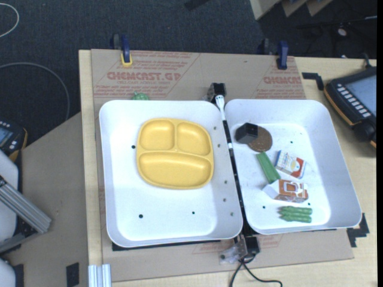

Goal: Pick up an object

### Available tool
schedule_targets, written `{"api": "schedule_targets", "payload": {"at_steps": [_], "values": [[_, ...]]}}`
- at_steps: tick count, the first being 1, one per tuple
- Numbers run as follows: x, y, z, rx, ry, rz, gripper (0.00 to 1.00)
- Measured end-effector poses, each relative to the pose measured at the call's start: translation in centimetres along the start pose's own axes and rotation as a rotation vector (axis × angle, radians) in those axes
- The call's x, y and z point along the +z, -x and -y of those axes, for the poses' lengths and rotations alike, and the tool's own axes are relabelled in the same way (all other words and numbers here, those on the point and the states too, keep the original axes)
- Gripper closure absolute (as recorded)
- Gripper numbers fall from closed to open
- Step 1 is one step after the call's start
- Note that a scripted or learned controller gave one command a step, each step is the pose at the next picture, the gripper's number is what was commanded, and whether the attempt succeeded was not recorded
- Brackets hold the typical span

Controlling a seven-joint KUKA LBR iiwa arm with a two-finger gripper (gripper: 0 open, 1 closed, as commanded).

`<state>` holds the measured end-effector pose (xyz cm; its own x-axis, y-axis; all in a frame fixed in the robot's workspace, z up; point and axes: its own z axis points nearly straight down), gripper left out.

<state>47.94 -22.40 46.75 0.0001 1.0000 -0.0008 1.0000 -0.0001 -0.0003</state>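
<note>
The things that can be picked all lie in the right bin (pixel 335 160), in a loose group near its middle. A green stick (pixel 267 167) lies there with its long axis running from upper left to lower right, a little steeper than a diagonal. Just beside it on the right is a small white and orange carton (pixel 291 163), and below that a second carton (pixel 288 191), tilted. Near the front wall lies a green pod-like piece (pixel 295 213), with its long axis almost across the bin. At the back of the group sits a brown disc (pixel 260 140) with a dark block (pixel 246 133) touching its left edge. The left bin (pixel 119 208) holds a yellow divided plate (pixel 175 152).

The gripper is not in the frame, so I cannot tell its state. The arm enters from the right, so my judgement is that the cartons and the pod-like piece lie nearest to its approach. For the green stick, the fingers should close across its slanted axis
</note>
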Motion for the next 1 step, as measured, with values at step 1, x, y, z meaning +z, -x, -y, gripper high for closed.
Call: {"api": "schedule_targets", "payload": {"at_steps": [1], "values": [[-0.27, 0.01, -0.01, 0.000, 0.003, 0.002, 1.00]]}}
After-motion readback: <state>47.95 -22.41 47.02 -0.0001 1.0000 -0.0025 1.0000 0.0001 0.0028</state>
